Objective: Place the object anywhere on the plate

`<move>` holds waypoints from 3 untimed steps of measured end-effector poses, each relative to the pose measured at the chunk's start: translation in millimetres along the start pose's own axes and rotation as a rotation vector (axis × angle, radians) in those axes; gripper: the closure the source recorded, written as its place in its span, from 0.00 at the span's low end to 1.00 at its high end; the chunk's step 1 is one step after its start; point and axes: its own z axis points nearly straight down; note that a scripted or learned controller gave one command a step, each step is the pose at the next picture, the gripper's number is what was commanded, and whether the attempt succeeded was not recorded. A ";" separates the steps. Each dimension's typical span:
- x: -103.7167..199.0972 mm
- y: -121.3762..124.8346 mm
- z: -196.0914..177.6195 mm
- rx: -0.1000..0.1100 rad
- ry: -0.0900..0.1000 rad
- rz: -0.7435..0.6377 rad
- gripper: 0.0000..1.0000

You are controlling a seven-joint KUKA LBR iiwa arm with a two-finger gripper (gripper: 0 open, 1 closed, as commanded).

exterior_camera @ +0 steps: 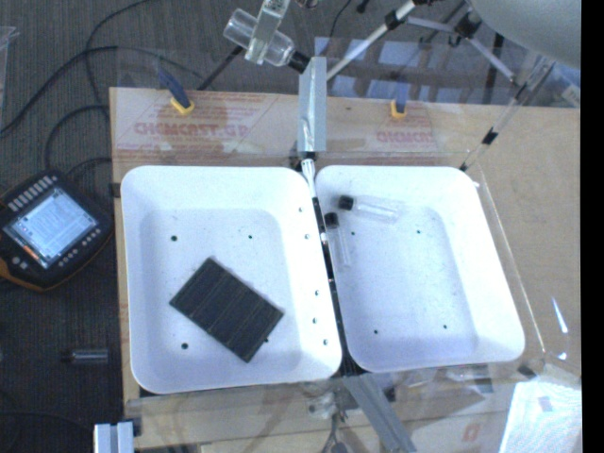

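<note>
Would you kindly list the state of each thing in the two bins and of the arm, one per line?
Dark ribbed plate: flat in the left bin, turned at a slant, nothing on it.
Clear tube with black cap: lying in the right bin, near its top-left corner.
Second clear tube: lying by the right bin's left wall.
Arm: raised at the upper right.

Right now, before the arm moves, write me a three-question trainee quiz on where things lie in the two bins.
1. True or false: the dark ribbed plate lies in the right bin.
2. Multiple choice: the two clear tubes with black caps lie in the right bin's
A. far corner beside the left bin
B. middle
C. near corner away from the left bin
3. Fill in: the handheld pendant with a lit screen lies outside the bins, beside the ____ bin.

Key
1. False; it lies in the left bin.
2. A
3. left
</note>
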 end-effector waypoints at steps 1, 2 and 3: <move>-0.8 0.9 -9.3 -0.002 -0.003 0.001 1.00; -1.6 1.8 -18.7 -0.003 -0.005 0.001 1.00; -2.4 2.7 -28.2 -0.005 -0.009 0.002 1.00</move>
